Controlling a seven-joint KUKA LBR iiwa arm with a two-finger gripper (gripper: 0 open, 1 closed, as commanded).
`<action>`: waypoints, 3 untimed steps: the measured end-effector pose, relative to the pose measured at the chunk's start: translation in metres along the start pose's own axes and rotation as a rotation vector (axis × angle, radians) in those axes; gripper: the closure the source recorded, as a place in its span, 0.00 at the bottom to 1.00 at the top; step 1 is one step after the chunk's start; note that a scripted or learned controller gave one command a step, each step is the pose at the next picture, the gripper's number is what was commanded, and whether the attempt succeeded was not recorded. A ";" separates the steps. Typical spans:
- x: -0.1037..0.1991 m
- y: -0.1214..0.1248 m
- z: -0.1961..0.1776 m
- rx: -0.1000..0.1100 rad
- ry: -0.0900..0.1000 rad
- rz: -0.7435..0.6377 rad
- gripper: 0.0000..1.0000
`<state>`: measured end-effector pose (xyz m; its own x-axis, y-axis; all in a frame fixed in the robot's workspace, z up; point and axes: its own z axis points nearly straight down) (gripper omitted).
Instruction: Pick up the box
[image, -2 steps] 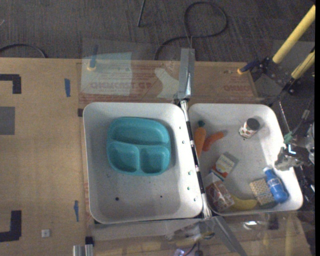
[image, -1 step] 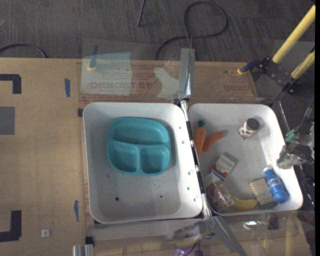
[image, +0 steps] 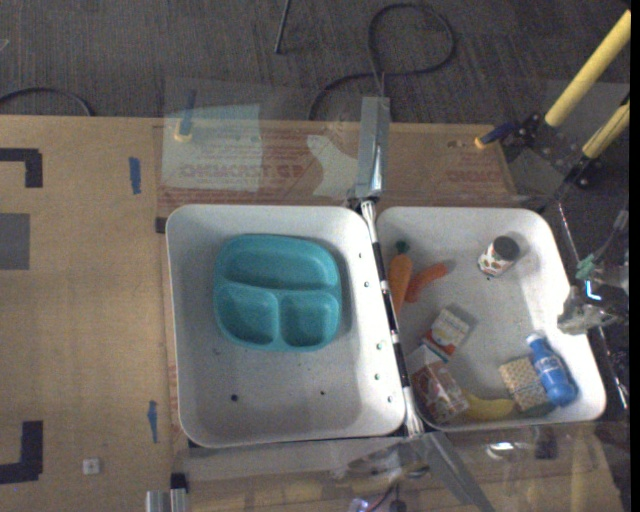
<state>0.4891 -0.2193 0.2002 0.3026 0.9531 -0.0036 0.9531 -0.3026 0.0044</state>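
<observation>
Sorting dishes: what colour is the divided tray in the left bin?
Teal tray, camera view.

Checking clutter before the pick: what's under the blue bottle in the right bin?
The blue plastic bottle overlaps a tan patterned box, which rests on the right white bin. What's beneath the box is covered.

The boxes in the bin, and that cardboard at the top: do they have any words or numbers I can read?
Cardboard sheet: dark lettering, blurred and seemingly flipped, not readable.
Small box: coloured print, too small to read.
Brown packet: print too blurred to read.
Can: label too small to read.
Blue bottle: nothing readable.
</observation>
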 end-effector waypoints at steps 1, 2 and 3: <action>-0.002 0.001 -0.010 -0.002 -0.002 0.002 1.00; -0.003 0.002 -0.020 -0.005 -0.003 0.003 1.00; -0.005 0.003 -0.030 -0.007 -0.005 0.006 1.00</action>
<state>0.4899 -0.2249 0.2302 0.3080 0.9514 -0.0085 0.9514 -0.3079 0.0118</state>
